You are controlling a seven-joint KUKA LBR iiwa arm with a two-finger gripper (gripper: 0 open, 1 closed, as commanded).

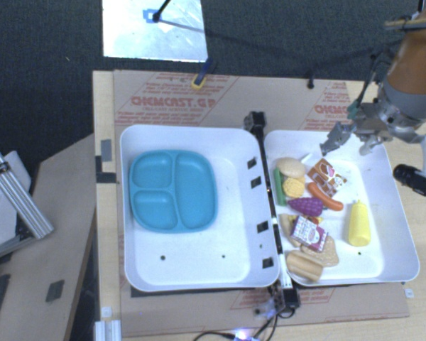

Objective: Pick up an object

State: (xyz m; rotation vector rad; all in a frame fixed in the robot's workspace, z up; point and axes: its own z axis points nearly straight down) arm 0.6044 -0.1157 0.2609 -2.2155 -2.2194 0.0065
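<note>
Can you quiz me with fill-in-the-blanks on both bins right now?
1. The blue divided tray lies in the ____ bin.
2. The yellow bottle lies nearest the right bin's ____ wall.
3. The pincer hangs over the right bin's ____ edge.
4. The tray has ____ compartments.

Missing words: left; right; far; three

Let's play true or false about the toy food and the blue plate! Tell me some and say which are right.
1. The blue plate sits in the left bin. True.
2. The yellow bottle lies on the blue plate. False: it lies in the right bin.
3. The claw hangs above the right bin's far edge. True.
4. The claw grips the purple grapes. False: they lie in the bin, apart from it.
</note>
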